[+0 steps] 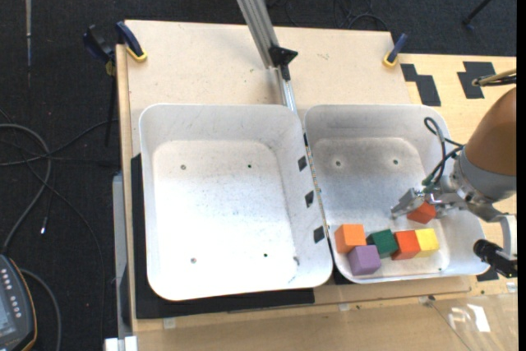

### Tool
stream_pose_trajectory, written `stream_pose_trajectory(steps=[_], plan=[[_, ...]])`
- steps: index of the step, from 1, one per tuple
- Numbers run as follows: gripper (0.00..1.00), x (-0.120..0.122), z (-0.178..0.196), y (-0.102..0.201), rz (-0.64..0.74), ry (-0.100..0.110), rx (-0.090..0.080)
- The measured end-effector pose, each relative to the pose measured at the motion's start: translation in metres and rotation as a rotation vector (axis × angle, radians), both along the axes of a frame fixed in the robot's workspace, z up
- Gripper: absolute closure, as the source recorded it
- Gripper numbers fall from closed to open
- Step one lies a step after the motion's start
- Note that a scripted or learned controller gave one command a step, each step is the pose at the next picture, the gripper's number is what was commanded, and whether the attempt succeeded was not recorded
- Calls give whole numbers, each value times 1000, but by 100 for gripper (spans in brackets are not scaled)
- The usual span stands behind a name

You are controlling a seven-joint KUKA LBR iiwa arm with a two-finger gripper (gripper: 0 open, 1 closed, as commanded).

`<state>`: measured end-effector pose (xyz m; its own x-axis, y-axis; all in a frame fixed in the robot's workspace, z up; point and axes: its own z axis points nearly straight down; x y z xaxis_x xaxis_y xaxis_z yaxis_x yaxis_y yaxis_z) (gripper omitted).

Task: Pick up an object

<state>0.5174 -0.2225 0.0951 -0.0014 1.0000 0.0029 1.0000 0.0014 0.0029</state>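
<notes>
Over the right bin (329, 127) we see our gripper (421, 208) reaching in from the right, low above the bin floor. Its fingers (405, 202) are closed around a small red-orange block (422, 214), which sits between them, just above the row of other blocks. Near the bin's front wall lie an orange block (352, 236), a green block (382, 242), a red block (407, 243) and a yellow block (426, 239), side by side and touching, with a purple block (364, 259) just in front of the orange and green ones. Beside it, the left bin (156, 144) rests on the same surface (205, 62).
</notes>
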Motion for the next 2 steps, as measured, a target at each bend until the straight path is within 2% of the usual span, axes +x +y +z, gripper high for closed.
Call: stream_pose_trajectory(steps=[1,2], plan=[[100,-1,11,-1,-1,0,-3],[100,0,20,-1,-2,-1,-3]])
